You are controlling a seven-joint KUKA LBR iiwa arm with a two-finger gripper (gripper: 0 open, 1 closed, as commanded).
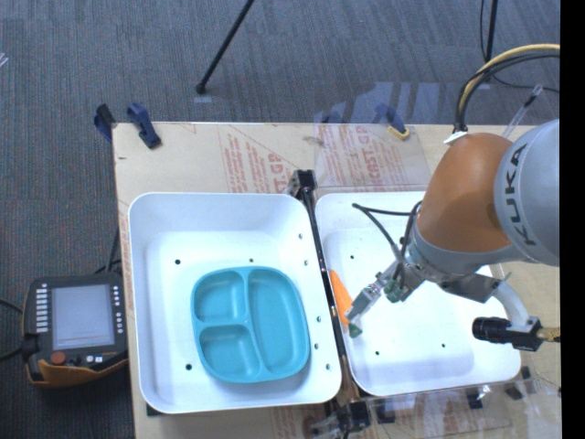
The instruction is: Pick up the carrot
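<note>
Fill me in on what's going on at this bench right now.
A grey and orange robot arm reaches into the right bin, its tool lowered beside the carrot lying against that bin's left wall. The carrot is not lifted yet. A blue divided plate sits in the left bin.

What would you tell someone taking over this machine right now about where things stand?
Gripper: low in the right bin, by its left wall, right beside the carrot; I can't tell if it has a grip.
Carrot: lying against the right bin's left wall.
Blue divided plate: in the left bin.
Done: arm has reached the carrot.
Left: grasp and lift it.
</note>
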